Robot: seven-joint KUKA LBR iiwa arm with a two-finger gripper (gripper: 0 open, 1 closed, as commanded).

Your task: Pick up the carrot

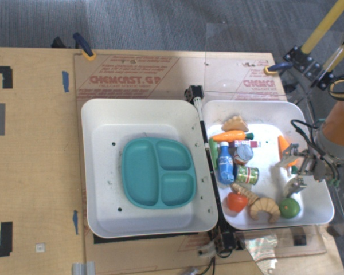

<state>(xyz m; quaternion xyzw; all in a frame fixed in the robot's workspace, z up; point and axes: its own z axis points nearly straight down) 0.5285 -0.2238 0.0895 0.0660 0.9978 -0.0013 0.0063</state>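
Carrot at the far side of the right bin, gripper off to the right

From the overhead camera, I see the carrot (229, 136) lying crosswise near the top of the right bin (324, 211), green end toward a blue bottle (225, 164) just below it and a tan piece of bread (235, 122) just above. The gripper (292, 168) sits well apart from it, low in the bin's right half — whether its jaws are spread or closed I cannot tell. I'd line the fingers across the carrot's narrow width and come down at its orange middle — clear of the bottle. The left bin (97, 119) holds a teal tray (158, 172).
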